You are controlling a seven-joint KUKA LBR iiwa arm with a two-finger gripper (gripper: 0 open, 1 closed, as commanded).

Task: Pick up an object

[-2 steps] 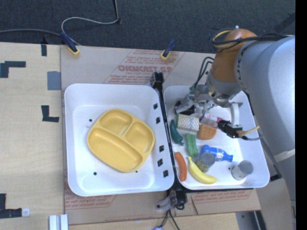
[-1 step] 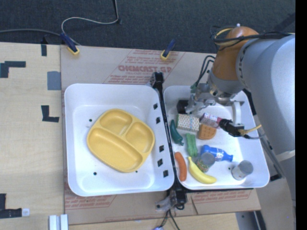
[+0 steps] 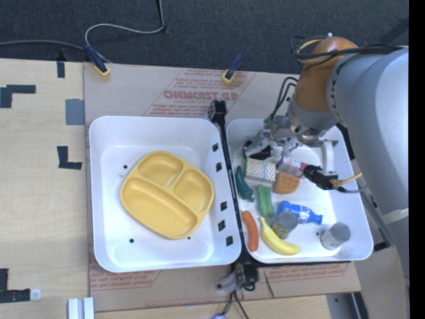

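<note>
The right bin point(image 3: 358, 244) holds several small objects. My gripper point(image 3: 277, 153) hangs low over its back part, under the grey arm with the orange band point(image 3: 319, 78). Just below it sits a pale checkered box point(image 3: 260, 171), touching or nearly touching it, with a tan round piece point(image 3: 287, 183) beside the box. Further forward lie a dark green piece point(image 3: 244, 183), a green vegetable point(image 3: 265, 200), an orange carrot-like piece point(image 3: 250, 230), a yellow banana point(image 3: 279, 242), a blue bottle point(image 3: 300, 212) and a grey cup point(image 3: 335, 234). The arm hides the bin's back right corner.
The left bin point(image 3: 106, 244) holds a yellow divided plate point(image 3: 167, 193). A black divider point(image 3: 224, 178) runs between the bins. Cardboard point(image 3: 166, 88) lies under both, pinned by yellow-blue clamps point(image 3: 98, 62) at the back. A cable point(image 3: 133, 28) loops behind.
</note>
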